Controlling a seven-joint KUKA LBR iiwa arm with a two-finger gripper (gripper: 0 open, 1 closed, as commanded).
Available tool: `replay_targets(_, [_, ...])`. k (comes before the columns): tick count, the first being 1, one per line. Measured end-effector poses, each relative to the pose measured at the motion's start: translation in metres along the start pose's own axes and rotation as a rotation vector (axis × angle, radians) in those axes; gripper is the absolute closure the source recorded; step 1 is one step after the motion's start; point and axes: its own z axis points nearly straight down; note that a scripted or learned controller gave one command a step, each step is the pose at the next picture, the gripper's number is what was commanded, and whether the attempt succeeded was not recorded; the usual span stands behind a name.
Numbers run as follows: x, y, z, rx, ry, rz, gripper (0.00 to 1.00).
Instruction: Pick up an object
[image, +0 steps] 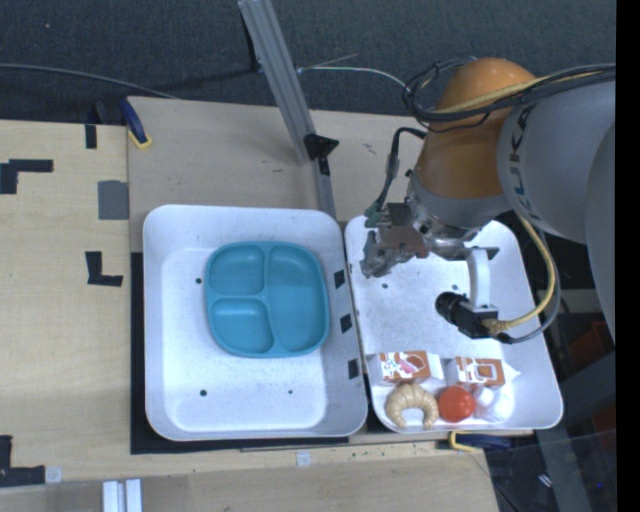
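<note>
Left bin (170, 300): a blue divided plate (267, 298) is seated in it, three compartments, nothing seen in them; the plate sits toward the bin's upper middle, apart from the walls.

A grey metal strut (288, 95) is seen slanting down from the top edge to the gap between the bins.

Right bin (400, 310): the gripper (378, 255) is positioned over the upper left part, close to the wall shared with the left bin; the fingers are pointed down and left; nothing is seen between them; how far the jaws are parted cannot be told from this angle. The grey arm (560, 150) with its orange band (470, 130) is reaching in from the right; a black fitting (462, 312) with a yellow cable is hung below the wrist, over the bin's middle.

Pickable objects are clustered along the near edge of the right bin, well apart from the jaws, below and to the right of them: a small carton (405, 367); a croissant (412, 404) just below it, touching or nearly so; a red ball (456, 404) just beside the croissant; a second carton (480, 372) above the ball. Bare bin floor is seen between the jaws and this cluster.
</note>
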Motion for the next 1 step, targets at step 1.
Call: replay_targets(1, [0.0522,-0.0156,0.0174,0.000,0.000,-0.001,1.00])
